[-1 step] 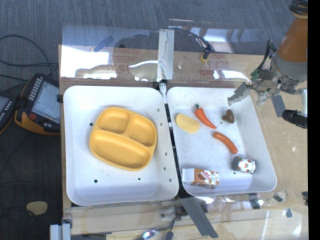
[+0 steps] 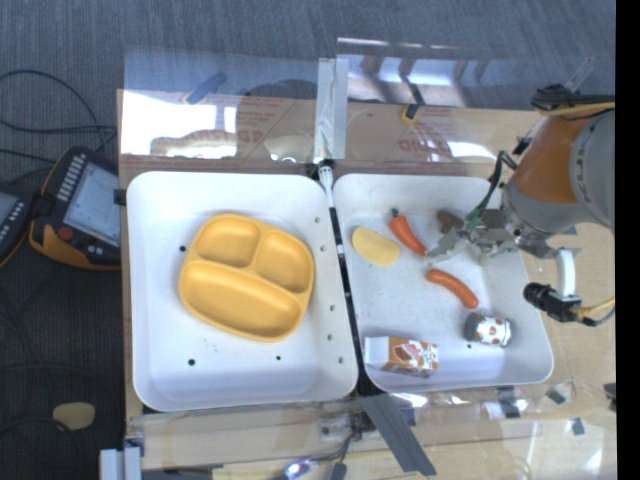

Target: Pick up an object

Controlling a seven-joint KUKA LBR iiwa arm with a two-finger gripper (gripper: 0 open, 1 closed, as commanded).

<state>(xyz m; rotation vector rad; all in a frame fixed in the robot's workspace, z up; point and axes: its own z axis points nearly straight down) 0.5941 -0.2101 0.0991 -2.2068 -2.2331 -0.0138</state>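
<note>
Hovering low in the right bin (image 2: 520,368), my gripper (image 2: 447,245) sits between the carrot (image 2: 406,233) and the sausage (image 2: 452,288), with a small brown piece (image 2: 447,219) just behind it. I cannot tell how wide it stands; the view is too small and cluttered there to read. Nothing is visibly held. My worry is the crowding: carrot, sausage and brown piece all lie near, so a descent could nudge one aside or catch two at once. Both carrot and sausage are rounded and would likely roll from a poor pinch. The yellow slice (image 2: 375,246), can (image 2: 487,330) and carton (image 2: 402,355) lie farther off. The yellow tray (image 2: 247,274) sits alone in the left bin (image 2: 150,368).
</note>
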